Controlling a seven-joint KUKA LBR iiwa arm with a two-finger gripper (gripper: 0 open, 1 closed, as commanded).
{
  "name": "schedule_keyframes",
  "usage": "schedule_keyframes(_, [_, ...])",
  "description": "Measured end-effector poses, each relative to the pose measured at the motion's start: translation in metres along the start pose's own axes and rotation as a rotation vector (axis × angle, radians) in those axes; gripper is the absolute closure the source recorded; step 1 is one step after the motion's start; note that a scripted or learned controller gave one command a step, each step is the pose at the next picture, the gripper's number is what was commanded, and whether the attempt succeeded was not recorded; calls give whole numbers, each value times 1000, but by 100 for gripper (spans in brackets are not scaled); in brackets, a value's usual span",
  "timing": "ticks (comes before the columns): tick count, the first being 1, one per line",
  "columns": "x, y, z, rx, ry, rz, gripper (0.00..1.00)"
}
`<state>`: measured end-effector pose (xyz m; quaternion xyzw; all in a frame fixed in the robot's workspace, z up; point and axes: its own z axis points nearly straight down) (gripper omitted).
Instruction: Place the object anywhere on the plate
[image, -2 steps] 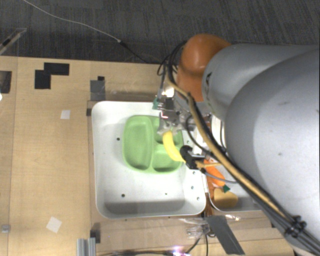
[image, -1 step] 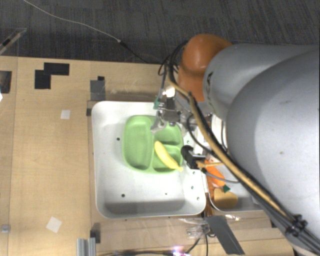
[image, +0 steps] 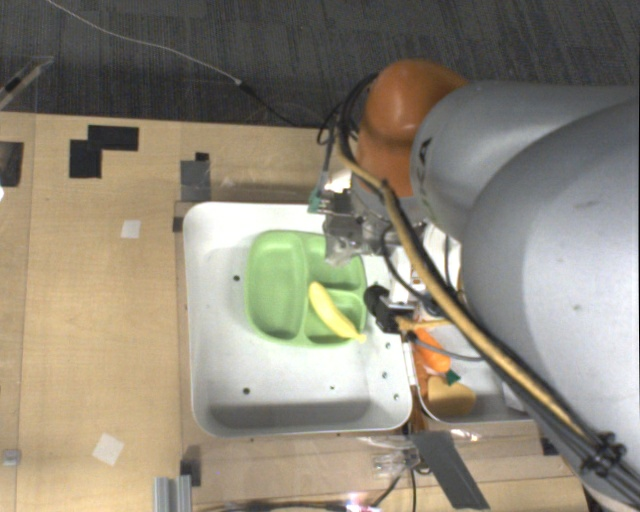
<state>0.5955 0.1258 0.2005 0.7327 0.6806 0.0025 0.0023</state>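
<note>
A green divided plate (image: 278, 287) lies in the left white bin (image: 215, 340). A yellow banana (image: 334, 313) rests on the plate's right side, its tip reaching the plate's lower right corner. My gripper (image: 343, 246) hangs over the plate's upper right edge, just above the banana and apart from it. The grey arm with its orange band covers the frame's right half.
The right bin (image: 440, 405) is mostly hidden under the arm; an orange carrot-like item (image: 432, 352) and a tan object (image: 450, 398) show in it. Cables run along the arm. The wooden bench (image: 90, 320) lies to the left.
</note>
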Motion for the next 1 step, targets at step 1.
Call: schedule_keyframes(1, [0, 0, 0, 1, 0, -1, 0])
